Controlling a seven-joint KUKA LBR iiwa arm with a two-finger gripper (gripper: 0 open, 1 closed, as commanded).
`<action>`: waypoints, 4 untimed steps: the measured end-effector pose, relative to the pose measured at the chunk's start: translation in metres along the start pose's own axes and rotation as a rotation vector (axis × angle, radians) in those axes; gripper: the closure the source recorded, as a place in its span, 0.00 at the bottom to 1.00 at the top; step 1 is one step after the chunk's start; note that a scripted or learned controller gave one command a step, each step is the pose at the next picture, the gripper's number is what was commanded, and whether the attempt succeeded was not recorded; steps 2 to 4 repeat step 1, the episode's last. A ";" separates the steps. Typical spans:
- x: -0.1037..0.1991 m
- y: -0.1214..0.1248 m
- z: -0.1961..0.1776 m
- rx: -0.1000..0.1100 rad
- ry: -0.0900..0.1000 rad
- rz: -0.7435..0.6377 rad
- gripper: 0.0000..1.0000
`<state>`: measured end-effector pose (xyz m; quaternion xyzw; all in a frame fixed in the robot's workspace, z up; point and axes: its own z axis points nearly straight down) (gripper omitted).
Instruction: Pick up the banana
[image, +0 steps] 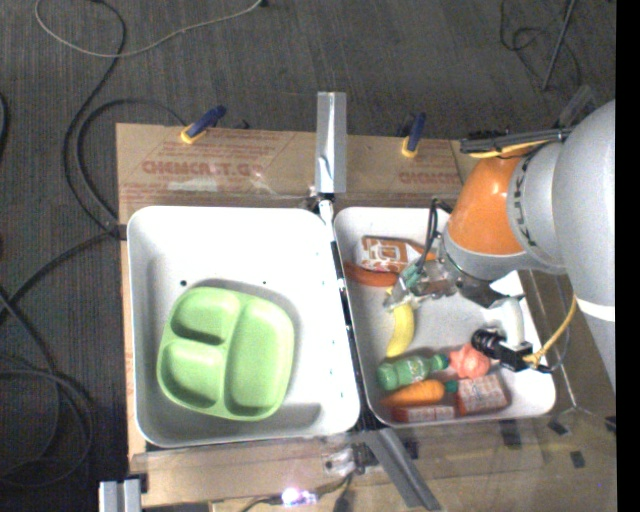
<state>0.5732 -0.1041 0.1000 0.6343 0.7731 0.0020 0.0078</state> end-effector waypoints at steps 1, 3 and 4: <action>0.041 0.029 -0.083 0.016 0.007 0.039 1.00; 0.041 0.029 -0.083 0.016 0.007 0.039 1.00; 0.041 0.029 -0.083 0.016 0.007 0.039 1.00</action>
